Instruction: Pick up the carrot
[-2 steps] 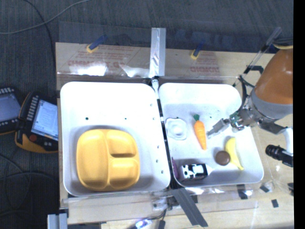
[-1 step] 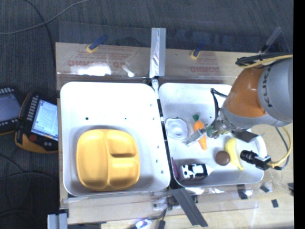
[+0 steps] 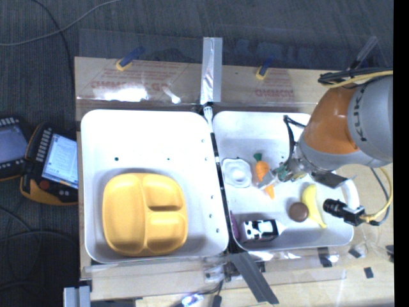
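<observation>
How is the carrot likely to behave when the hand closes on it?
The carrot looks small, smooth and tapered, so it may slip out toward its narrow end. Its rounded body would probably roll if nudged. It lies close beside the cup, so a push could knock it against that.

The yellow compartment tray (image 3: 146, 212) lies in the left white bin (image 3: 102, 133); in the right white bin (image 3: 255, 126), the orange carrot (image 3: 261, 169) lies between small white cup (image 3: 236, 173) and gripper (image 3: 283, 171).
</observation>
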Action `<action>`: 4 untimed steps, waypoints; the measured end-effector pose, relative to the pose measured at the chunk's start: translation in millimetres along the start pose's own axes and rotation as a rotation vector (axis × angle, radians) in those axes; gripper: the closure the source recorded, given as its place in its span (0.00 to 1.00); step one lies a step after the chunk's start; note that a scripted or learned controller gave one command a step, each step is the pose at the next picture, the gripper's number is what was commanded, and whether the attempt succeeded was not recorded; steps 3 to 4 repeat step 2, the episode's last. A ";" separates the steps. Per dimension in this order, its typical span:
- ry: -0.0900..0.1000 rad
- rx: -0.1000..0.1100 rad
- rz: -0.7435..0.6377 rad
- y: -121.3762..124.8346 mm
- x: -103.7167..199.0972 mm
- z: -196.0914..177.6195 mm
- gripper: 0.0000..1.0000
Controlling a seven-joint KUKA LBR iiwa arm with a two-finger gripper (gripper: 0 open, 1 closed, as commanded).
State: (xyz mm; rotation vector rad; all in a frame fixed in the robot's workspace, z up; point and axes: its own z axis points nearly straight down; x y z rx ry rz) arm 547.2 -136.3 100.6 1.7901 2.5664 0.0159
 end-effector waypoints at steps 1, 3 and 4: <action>0.000 0.008 -0.119 28.6 -19.0 9.7 1.00; 0.006 0.015 -0.114 82.1 91.2 -94.3 1.00; 0.006 0.015 -0.114 82.1 91.2 -94.3 1.00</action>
